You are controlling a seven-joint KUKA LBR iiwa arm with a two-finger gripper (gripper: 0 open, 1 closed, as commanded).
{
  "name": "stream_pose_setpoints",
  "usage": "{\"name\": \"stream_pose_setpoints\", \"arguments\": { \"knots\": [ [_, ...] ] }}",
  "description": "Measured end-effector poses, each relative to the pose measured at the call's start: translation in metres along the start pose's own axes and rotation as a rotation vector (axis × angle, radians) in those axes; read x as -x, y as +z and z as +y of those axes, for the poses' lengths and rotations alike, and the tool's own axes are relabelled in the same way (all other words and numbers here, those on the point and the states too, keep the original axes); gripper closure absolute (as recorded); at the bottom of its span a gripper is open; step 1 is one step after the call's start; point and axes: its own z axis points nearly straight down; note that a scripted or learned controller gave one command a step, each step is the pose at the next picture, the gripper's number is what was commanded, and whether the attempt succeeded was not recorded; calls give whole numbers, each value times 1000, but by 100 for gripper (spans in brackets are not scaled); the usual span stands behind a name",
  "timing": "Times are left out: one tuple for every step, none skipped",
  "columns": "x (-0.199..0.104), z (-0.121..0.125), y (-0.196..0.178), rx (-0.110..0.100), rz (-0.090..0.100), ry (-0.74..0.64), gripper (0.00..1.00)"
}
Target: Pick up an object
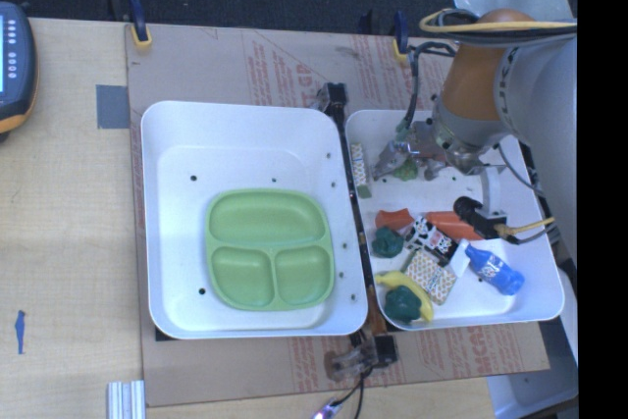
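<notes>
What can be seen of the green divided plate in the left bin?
The pale green, plastic-looking divided plate has rounded corners and three compartments: one wide across the far side, two smaller on the near side. It lies flat and upright on the floor of the left white bin, toward its near right part. Nothing rests in it or touches it.

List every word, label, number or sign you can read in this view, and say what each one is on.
None can be read.
Red print on the cardboard sheet under the bins: too blurred.
Black-and-white packet in the right bin: pattern or lettering, too small.
Strip label on that bin's left edge: too small.
Device at the bench's left edge: a row of light marks, unreadable.
</notes>
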Motion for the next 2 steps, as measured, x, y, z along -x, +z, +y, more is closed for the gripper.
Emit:
{"name": "stream_pose_setpoints", "arguments": {
  "knots": [
    [14,27,1,1,0,2,0],
    [73,-60,2,-10,-1,12,0]
  ]
}}
